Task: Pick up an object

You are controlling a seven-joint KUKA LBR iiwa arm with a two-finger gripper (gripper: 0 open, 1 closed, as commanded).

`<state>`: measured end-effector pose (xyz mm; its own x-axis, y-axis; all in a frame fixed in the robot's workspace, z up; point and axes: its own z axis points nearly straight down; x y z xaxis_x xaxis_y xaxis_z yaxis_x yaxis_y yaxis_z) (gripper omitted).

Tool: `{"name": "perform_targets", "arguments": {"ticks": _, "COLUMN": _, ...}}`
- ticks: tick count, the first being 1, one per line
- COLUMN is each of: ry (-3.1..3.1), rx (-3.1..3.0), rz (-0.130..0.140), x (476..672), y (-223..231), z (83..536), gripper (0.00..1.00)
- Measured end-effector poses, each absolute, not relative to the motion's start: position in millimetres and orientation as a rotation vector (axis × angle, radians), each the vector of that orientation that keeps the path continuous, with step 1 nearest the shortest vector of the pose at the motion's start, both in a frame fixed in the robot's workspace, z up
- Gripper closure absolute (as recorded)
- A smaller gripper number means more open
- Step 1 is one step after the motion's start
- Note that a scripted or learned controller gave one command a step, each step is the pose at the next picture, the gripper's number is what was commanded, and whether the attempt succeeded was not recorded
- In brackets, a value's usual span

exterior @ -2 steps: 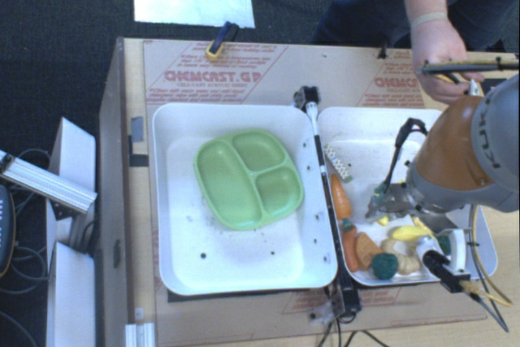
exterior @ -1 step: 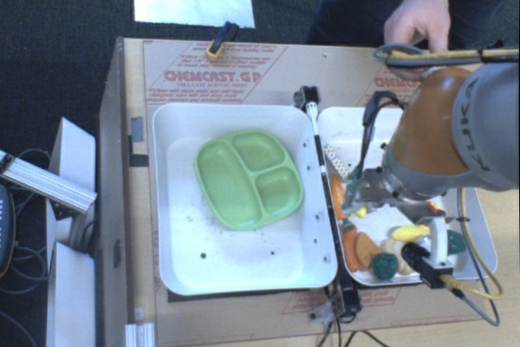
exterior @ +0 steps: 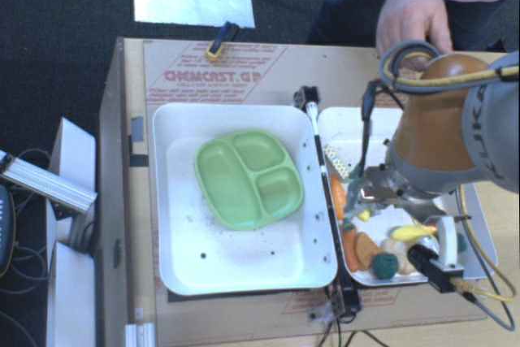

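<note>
My gripper [exterior: 358, 206] reaches down into the right bin [exterior: 349, 134], over its left half, among several small toy foods. An orange carrot [exterior: 338, 193] lies just left of the gripper, along the bin's left wall. Below it are a second orange piece [exterior: 351, 241], a tan piece [exterior: 367, 248] and a dark green broccoli-like piece [exterior: 385, 264]. A yellow banana-like piece [exterior: 410, 232] lies to the right, and a small yellow bit [exterior: 363, 215] sits right under the gripper. The arm's bulk hides much of the bin.
The left bin [exterior: 187, 256] holds a light green divided plate [exterior: 248, 179]. A person's hand [exterior: 410, 16] rests at the bench's far edge, behind the arm's orange band [exterior: 443, 122]. A black cable [exterior: 479, 272] loops near the bin's right side.
</note>
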<state>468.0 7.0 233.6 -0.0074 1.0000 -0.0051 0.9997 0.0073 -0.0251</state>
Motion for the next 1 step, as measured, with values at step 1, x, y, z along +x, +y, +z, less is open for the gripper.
{"name": "perform_targets", "arguments": {"ticks": 1, "ry": -2.227, "rx": -2.216, "rz": -0.001, "x": 486.7, "y": 12.0, "z": 249.5, "gripper": 1.00}}
